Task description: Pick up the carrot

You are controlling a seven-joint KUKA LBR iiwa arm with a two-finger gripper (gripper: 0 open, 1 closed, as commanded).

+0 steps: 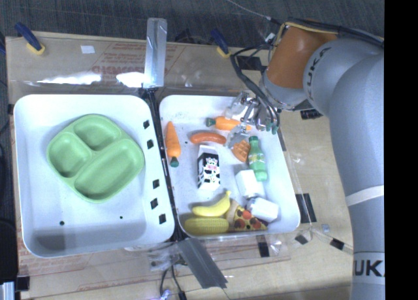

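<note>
Camera view. Two white bins sit side by side on the bench. The left bin (39, 227) carries a green divided plate (95, 156) toward its middle. The right bin (287, 187) carries the food items.

The carrot (172, 142) lies along the right bin's left wall, near the far-left corner, its length running roughly along that wall and its green end toward the near side. A second orange piece with a green tip (225, 123) lies near the bin's far edge, and a red-orange sausage (208, 138) lies just nearer than it. A cow-print carton (209, 169) stands in the middle of the bin. A green bottle (256, 157) lies near the right wall, with a white block (249, 182) beside its near end. A banana (211, 208) and a corn cob (206, 225) lie along the near edge; a pizza slice (245, 219) sits near the near-right corner.

The arm (346, 102) enters from the right. The gripper (251, 117) is over the bin's far-right part, just beside the second orange piece and well apart from the carrot. Whether it is spread or closed cannot be told.
</note>
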